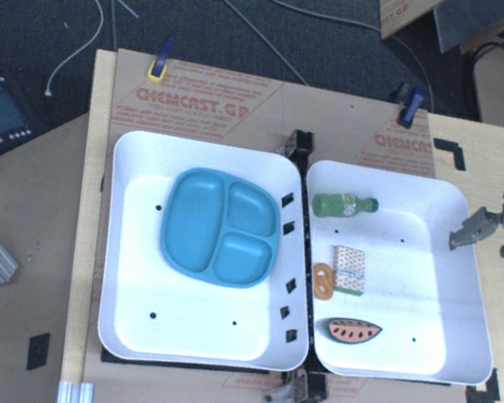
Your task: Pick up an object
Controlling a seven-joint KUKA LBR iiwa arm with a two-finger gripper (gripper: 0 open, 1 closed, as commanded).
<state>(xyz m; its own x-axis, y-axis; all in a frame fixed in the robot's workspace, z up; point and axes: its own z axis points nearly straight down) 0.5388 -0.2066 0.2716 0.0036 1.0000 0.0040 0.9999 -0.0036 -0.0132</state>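
1. Two fingers [467,238] spread apart on the gripper [490,239], nothing between them, sitting over the right rim of the right bin [463,305].
2. Right bin contents: green bottle [344,205] lying on its side near the top left, patterned packet [349,269] mid-left, pretzel [322,280] touching the packet's left edge, watermelon slice [352,330] below them. All well apart from the gripper.
3. Left bin [130,252]: blue divided plate [222,227] in the upper middle.
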